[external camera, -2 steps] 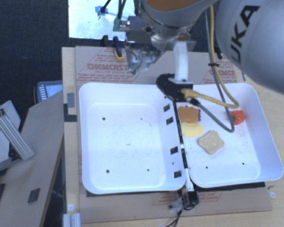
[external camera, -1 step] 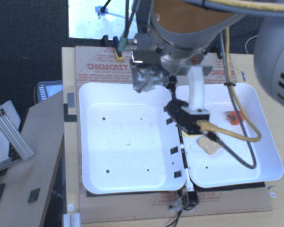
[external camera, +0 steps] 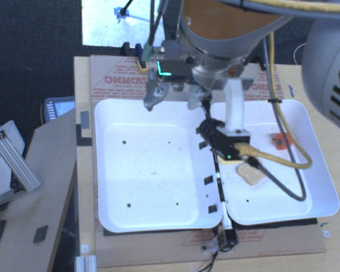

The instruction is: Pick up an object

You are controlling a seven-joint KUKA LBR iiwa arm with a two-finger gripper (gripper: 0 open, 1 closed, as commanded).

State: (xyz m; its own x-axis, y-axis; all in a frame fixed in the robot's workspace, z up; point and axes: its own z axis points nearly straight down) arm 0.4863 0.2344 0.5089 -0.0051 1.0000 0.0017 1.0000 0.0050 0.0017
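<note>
Two loose items lie in the right bin (external camera: pixel 320 152), and either would serve you as the object to lift. One is a small orange piece (external camera: pixel 280 141) near the bin's far right side, compact and blocky; I judge it hard plastic, light and stiff, a little slick. The other is a flat tan piece (external camera: pixel 252 175) nearer the divider, matte, with rounded corners, partly crossed by a yellow cable (external camera: pixel 277 158) and a grey cable (external camera: pixel 283 186). It looks soft or spongy and very light, so I would expect it to give under pressure.

Your gripper (external camera: pixel 174 102) hangs above the far edge of the left bin (external camera: pixel 110 169), well apart from both items. Its two fingers stand clearly spread, with only open air between them, so it holds nothing.

Take the orange piece across its narrow sides if you can; a firm squeeze should not harm it. The tan one sits low against smooth white plastic, so you would need to pinch its edges, and the cables crowd that approach.

Both bins are glossy, shallow and round-cornered, resting on printed cardboard (external camera: pixel 119 78).
</note>
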